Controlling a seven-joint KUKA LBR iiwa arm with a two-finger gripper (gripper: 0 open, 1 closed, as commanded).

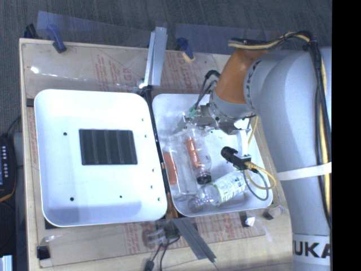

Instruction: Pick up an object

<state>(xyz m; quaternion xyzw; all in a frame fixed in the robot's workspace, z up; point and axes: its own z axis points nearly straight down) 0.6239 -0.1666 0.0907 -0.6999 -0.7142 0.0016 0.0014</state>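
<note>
Bench (84, 66): pale wooden surface under clear plastic sheeting printed with faint red markings, seen against dark grey carpet (101, 4).

Left bin (51, 151): shallow, white, rounded corners; a dark ribbed rectangular panel (108, 147) is set in its floor, with several small dark holes spaced around it.

Divider (157, 151): a dark strip is seen between the 2 bins.

Metal bar (154, 55): grey, laid from the far edge of the bench toward the gap between the bins.

Clamps: 2 blue ones are fixed along the far edge, (56, 38) and (184, 47).

Metal bracket (192, 239): grey, angled, at the near edge.

Black device (5, 162): partly visible at the left margin.
</note>
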